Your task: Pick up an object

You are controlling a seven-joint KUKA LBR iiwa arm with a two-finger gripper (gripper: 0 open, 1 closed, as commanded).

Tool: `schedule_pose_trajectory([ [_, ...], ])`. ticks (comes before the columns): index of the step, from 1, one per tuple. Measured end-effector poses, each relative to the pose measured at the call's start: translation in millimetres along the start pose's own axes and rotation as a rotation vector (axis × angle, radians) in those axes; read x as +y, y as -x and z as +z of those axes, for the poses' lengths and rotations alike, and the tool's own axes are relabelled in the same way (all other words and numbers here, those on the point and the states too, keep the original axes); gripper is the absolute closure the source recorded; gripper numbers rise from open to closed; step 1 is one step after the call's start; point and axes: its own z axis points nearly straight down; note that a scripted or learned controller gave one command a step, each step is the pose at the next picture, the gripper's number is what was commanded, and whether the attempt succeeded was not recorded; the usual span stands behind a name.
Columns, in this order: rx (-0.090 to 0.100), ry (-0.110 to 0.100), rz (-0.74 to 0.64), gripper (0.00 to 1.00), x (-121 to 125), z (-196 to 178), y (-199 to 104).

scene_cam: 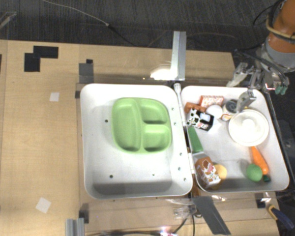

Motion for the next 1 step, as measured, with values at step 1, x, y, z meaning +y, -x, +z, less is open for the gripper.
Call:
schedule_pose_trajectory([
  [1, 0.000, 0.000, -0.143, 0.00, -18.7, 121.6, -72.0],
])
